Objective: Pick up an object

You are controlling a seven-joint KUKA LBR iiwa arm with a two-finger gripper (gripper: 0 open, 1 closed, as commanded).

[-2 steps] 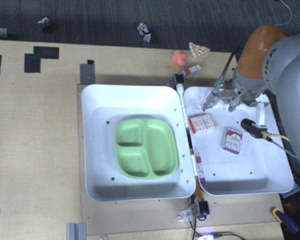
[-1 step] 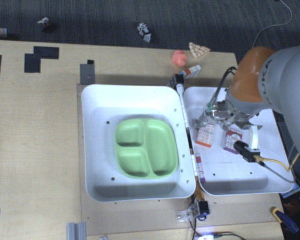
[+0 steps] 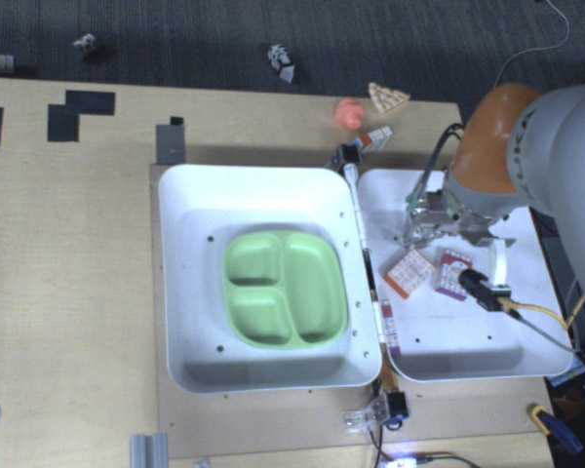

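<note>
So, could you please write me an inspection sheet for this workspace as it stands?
Surface: light wooden bench bearing two shallow white bins.
Job's things: orange-and-white packet and maroon packet in the right bin; green three-compartment plastic tray in the left bin.
Clutter: pink ball and tan wedge on the bench behind the bins.
Grippers: gripper low over the right bin, beside the packets.
Cables: yellow cable crossing the right bin.
Surroundings: dark carpet with small scattered bits.

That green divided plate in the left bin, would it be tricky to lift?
Probably. The green divided plate lies flat with low rims, giving the hand little to pinch. It looks like smooth plastic: likely light, stiff, maybe slippery.
</note>
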